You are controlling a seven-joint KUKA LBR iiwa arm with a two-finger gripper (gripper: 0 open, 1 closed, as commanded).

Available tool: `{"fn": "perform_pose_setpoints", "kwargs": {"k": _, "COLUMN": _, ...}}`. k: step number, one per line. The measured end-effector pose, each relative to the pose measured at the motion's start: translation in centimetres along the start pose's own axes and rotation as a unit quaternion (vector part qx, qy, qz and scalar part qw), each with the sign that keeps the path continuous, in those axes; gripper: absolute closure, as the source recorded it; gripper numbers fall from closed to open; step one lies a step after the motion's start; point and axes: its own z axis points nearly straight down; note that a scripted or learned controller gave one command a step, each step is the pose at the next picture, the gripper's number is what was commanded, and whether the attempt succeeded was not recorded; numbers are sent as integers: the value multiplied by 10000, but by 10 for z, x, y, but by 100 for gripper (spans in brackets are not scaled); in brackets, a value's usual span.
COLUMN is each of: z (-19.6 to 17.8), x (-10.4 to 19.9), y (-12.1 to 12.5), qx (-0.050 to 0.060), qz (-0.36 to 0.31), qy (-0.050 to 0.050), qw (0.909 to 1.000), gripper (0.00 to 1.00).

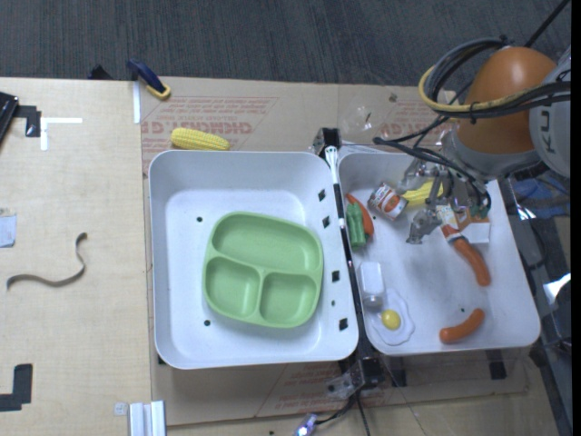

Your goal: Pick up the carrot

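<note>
— Hovering over the right bin (pixel 508 334)'s far end; is my gripper (pixel 425 228) gripping anything?
— Can't tell. Carrot (pixel 356 220) lies untouched by the left wall; nothing picked yet

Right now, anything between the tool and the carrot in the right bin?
Nothing visible on the straight line: bare bin floor lies between the tool and the carrot. A red-and-white can sits just off that line, on the far side. The carrot lies along the right bin's left wall, which may crowd a grasp.
</note>
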Motion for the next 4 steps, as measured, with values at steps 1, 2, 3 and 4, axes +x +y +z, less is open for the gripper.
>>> {"fn": "perform_pose_setpoints", "kwargs": {"k": 1, "z": 18, "x": 57, "y": 25, "qx": -28, "qz": 455, "qy": 129, "qw": 9989, "gripper": 0}}
{"fn": "perform_pose_setpoints", "kwargs": {"k": 2, "z": -68, "x": 122, "y": 63, "qx": -24, "qz": 515, "qy": 149, "qw": 9986, "gripper": 0}}
{"fn": "perform_pose_setpoints", "kwargs": {"k": 3, "z": -68, "x": 148, "y": 119, "qx": -15, "qz": 985, "qy": 163, "qw": 9950, "gripper": 0}}
{"fn": "perform_pose_setpoints", "kwargs": {"k": 4, "z": -67, "x": 119, "y": 41, "qx": -4, "qz": 1440, "qy": 146, "qw": 9895, "gripper": 0}}
